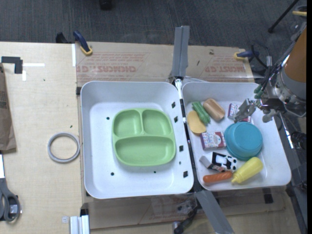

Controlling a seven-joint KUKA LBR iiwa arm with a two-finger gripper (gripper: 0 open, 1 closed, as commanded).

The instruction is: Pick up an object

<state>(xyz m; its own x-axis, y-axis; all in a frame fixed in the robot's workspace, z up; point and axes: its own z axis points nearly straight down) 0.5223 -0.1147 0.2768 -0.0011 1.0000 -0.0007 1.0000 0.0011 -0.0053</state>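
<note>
The tool [243, 110], fingers spread, hangs just above the blue bowl [244, 139]

Premises are presenting as a robotics laboratory or test workshop, not a home. A pale wooden bench [39, 111] is carrying two shallow white bins [92, 130], which are sitting on taped cardboard sheeting [126, 65] printed with reversed lettering. To the far side of the bins from the gripper [246, 110], a roll of tape [63, 146] and a pair of scissors [9, 204] are lying loose on the bench. Blue and yellow spring clamps [83, 43] are pinning the cardboard's far edge. Grey carpet flooring [146, 9] is showing beyond. Cables [273, 69] are trailing near the arm [295, 77], just behind the gripper.
</note>
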